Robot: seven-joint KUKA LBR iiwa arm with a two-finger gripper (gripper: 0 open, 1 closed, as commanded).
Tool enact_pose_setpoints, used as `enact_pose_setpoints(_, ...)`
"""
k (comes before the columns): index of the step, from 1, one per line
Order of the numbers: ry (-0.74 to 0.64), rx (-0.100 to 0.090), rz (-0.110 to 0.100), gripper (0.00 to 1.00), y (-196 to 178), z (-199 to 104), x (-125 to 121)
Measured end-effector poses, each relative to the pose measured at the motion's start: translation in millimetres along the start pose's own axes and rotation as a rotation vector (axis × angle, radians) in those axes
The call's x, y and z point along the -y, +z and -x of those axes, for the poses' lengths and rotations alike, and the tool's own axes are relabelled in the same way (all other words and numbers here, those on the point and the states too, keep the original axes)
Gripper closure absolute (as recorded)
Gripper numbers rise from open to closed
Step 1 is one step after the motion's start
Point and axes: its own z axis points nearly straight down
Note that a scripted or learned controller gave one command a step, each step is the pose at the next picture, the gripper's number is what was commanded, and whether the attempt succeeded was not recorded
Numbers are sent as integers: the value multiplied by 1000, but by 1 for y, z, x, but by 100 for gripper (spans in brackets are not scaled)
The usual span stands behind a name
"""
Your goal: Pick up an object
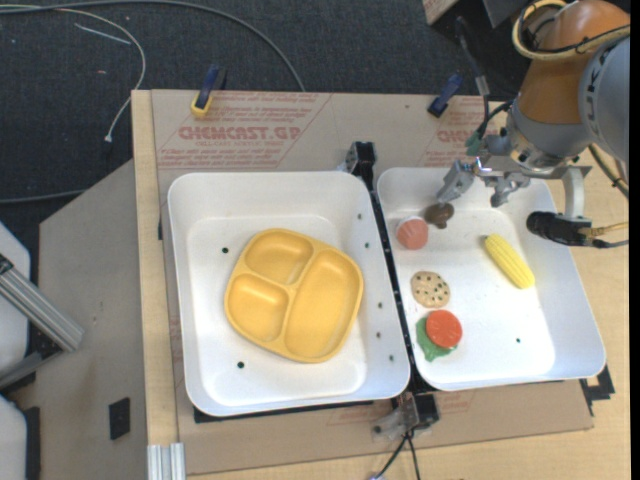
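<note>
The gripper (478,180) hangs with fingers spread over the right bin's (570,353) far end; a small brown object (438,213) lies just beside its left finger, toward the pink ball (413,233), not between the fingers

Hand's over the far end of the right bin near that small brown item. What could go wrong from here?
1. The hand is close to the right bin's far wall and might clip it.
2. The brown item is small and lies right beside the pink round piece, so a descent could nudge either aside.
3. Whether anything is gripped can't be told, so a lift may come up bare.
</note>
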Motion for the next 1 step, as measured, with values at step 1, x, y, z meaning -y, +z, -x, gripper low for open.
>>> enact_pose_setpoints(1, -1, -1, -4, 0, 45, -2, -6)
